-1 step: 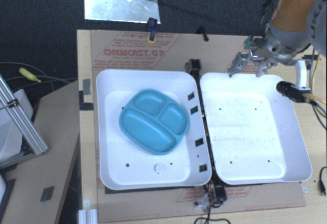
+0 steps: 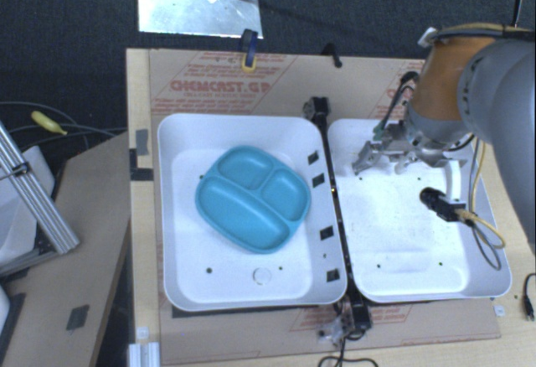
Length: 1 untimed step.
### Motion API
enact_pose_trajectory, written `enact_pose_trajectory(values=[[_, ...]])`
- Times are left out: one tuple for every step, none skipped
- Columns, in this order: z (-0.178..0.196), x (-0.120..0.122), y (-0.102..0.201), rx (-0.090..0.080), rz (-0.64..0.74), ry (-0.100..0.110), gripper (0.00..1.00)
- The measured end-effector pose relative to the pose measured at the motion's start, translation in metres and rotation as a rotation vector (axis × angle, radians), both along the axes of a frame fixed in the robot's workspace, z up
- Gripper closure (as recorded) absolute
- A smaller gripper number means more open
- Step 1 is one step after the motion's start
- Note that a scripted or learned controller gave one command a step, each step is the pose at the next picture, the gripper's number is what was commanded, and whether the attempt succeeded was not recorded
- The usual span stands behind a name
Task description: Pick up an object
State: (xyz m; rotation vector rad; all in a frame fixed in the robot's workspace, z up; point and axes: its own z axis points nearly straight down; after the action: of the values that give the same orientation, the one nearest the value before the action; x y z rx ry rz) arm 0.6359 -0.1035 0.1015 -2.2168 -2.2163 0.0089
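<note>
While the two-finger gripper [image 2: 374, 156] hung over the right white bin [image 2: 419, 261], finger state unclear, the blue three-compartment plastic plate [image 2: 253, 198] lay well left, long axis diagonal.

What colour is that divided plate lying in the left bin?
Light blue all over; the plate shows plainly in the overhead camera view.

This was a robotics lab: a grey industrial arm with an orange band [image 2: 469, 72] reached over a cardboard-topped bench [image 2: 226, 85] bearing two shallow white plastic bins [image 2: 180, 189], with loose black cables [image 2: 84, 135] and an aluminium frame rail [image 2: 33, 198] alongside.
</note>
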Motion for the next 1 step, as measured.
enact_pose_trajectory(values=[[-0.0192, -0.0799, -0.006, 0.001, -0.002, -0.001, 0.0]])
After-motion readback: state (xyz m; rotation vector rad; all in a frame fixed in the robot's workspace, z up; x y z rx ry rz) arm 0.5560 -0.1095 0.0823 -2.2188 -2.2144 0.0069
